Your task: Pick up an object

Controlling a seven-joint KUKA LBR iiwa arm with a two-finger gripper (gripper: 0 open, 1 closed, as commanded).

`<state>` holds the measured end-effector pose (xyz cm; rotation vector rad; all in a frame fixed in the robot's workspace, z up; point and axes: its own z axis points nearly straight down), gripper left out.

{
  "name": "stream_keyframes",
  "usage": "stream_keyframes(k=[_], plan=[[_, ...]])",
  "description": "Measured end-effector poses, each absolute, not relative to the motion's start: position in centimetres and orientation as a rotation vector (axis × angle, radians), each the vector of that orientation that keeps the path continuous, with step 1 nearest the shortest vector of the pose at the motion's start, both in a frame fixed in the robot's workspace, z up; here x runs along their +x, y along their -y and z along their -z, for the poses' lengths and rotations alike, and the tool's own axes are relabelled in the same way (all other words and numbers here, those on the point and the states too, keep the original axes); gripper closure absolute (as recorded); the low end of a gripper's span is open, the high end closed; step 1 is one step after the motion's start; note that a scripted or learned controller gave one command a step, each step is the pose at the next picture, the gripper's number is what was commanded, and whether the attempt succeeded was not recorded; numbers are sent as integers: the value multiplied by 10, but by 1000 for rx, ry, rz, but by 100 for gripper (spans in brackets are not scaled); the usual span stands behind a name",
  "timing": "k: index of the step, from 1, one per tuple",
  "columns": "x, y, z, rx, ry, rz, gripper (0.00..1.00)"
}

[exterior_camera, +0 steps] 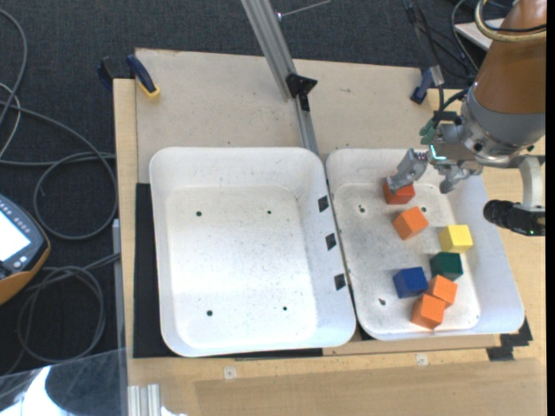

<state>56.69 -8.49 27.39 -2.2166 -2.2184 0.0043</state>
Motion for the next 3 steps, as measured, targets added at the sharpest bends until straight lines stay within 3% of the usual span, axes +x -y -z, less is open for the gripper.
stream_keyframes(k=[1,3], plan=[[568,85,-276,-2220,2221,1,0],[570,87,-189,-2218,2217,-6,0]])
